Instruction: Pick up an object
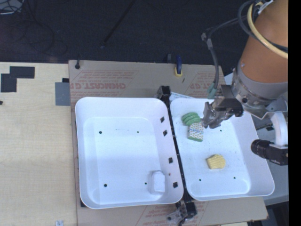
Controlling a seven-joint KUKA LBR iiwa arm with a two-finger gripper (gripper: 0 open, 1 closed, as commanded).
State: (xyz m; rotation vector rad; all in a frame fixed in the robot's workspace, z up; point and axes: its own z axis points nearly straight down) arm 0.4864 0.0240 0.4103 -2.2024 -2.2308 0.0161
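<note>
In the right bin point(254, 173) lie three small things: a green ridged piece point(190, 118) near the far left corner, a white patterned block point(195, 133) just in front of it, and a yellow ridged piece point(216, 162) nearer the middle. My gripper point(210, 122) hangs low over the bin, right beside the patterned block's right edge and to the right of the green piece. I cannot make out whether it touches the block. A white block point(157, 181) rests in the near right corner of the left bin point(94, 112).
A black divider with clips point(170, 140) runs between the two bins. The arm's grey and orange body point(265, 51) looms over the right bin's far right side. A black fixture point(270, 150) sits at the bin's right rim.
</note>
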